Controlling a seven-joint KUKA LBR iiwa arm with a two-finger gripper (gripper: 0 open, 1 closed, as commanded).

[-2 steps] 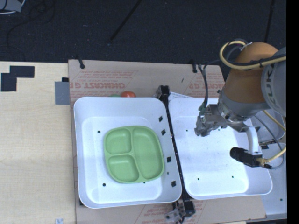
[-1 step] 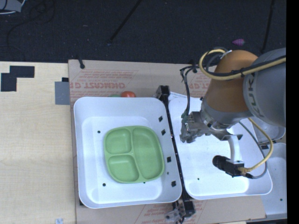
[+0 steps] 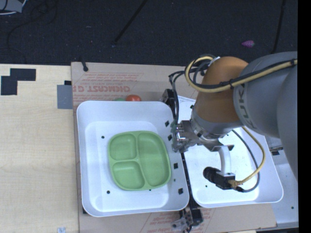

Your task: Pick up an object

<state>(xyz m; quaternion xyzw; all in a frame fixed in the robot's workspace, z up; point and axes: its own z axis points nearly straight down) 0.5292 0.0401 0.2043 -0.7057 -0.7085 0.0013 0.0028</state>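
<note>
End effector sits low over the divide between the two bins, though whether it is spread or pressed together I cannot tell. Nearest candidate, the green divided plate, lies flat in the left bin, just beside it toward the view's left

We read red print on the cardboard sheet along its far edge, upside down to us, something like "CHEMCRZT". More red print on its near edge is too small to read. Dark letters on the arm are blurred.
</note>
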